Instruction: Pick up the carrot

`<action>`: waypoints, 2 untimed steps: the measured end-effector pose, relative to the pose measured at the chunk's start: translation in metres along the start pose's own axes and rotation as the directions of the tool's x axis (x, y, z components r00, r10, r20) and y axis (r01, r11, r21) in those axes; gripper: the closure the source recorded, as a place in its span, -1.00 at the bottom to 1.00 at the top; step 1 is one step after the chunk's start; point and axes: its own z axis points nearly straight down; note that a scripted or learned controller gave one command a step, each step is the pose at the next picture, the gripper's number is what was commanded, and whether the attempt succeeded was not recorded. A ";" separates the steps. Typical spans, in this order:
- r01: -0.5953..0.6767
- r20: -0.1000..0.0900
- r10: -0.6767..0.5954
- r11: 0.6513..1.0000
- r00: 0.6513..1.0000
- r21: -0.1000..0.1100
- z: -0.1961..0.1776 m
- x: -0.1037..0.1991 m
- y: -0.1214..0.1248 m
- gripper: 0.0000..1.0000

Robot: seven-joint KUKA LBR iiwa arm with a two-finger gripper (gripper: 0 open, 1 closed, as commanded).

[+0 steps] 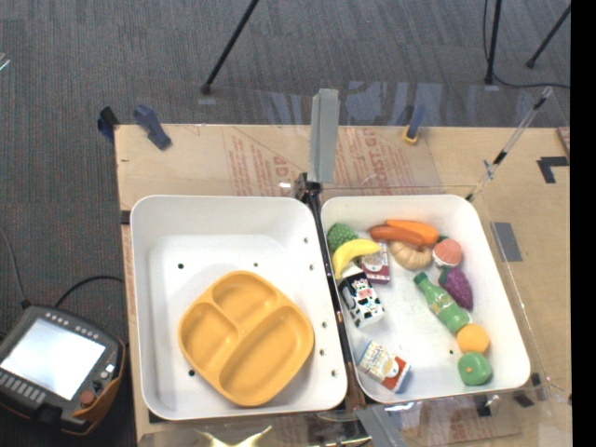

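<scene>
Right bin (507,291), near edge: small carton (384,365), green apple (475,369), orange (473,339) just behind it. Mid-bin: green bottle (441,304), cow-print carton (362,300), purple grapes (456,287). Carrot (406,233) lies flat by the far edge, touching the croissant (411,253), banana (354,252) beside. Left bin (154,250) holds a yellow divided plate (245,336). Gripper state: cannot tell.

Croissant (408,253) partly under carrot (406,233); tablet (54,369) cut by left edge.
</scene>
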 end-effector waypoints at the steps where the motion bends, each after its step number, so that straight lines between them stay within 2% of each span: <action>1: 0.276 -0.010 -0.276 0.961 0.961 -0.014 0.147 0.034 0.010 1.00; 2: 0.370 0.002 -0.370 0.929 0.929 0.003 -0.002 0.004 0.002 1.00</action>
